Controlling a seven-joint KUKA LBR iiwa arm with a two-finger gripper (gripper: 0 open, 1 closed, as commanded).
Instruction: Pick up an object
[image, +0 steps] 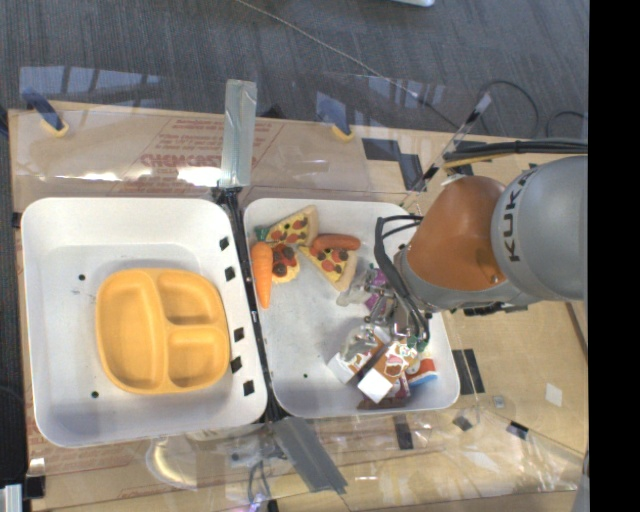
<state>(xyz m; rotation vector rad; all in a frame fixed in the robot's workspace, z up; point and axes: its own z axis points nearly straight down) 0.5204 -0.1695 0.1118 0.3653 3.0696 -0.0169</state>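
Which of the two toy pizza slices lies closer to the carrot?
The upper-left pizza slice, beside the orange toy carrot; the other slice lies further right.

A robotics lab: a grey KUKA-branded arm (540, 235) over two shallow white plastic bins (60, 420) taped to a cardboard-covered bench (130, 150), loose black cables (500, 100) on grey carpet (120, 40).

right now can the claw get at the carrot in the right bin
Probably yes. The carrot lies uncovered by the right bin's left wall, with bare floor between it and the claw.
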